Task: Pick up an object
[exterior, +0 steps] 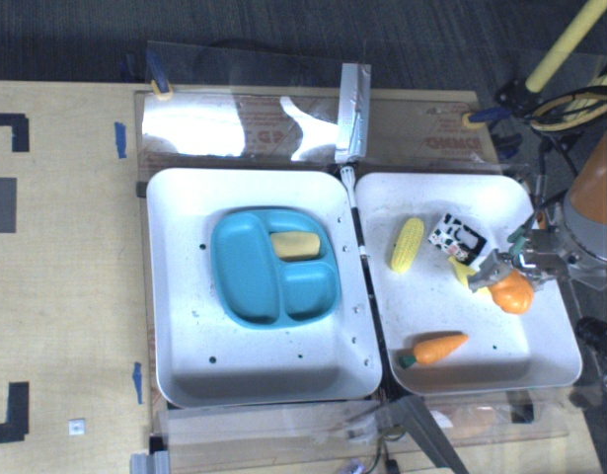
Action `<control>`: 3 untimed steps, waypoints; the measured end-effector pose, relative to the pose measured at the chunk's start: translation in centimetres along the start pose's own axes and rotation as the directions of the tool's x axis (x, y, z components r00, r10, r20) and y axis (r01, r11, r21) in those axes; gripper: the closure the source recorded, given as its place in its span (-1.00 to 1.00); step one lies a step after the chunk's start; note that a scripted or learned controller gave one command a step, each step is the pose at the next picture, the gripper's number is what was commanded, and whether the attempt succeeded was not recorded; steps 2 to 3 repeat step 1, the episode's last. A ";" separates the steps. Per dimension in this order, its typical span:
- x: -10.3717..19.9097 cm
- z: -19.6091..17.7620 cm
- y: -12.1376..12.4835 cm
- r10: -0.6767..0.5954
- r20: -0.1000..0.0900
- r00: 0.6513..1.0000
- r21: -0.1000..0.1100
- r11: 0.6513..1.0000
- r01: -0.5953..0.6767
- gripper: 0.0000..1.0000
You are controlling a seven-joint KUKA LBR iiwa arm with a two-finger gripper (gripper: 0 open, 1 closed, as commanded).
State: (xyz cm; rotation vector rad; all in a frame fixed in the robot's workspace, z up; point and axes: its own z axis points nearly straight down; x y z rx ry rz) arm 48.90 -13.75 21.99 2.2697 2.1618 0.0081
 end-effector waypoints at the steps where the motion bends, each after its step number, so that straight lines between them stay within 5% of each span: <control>1: 0.7 4.0 1.9 0.157 -0.001 0.988 0.013 0.988 -0.157 1.00; 3: 0.7 4.0 1.9 0.157 -0.001 0.988 0.013 0.988 -0.157 1.00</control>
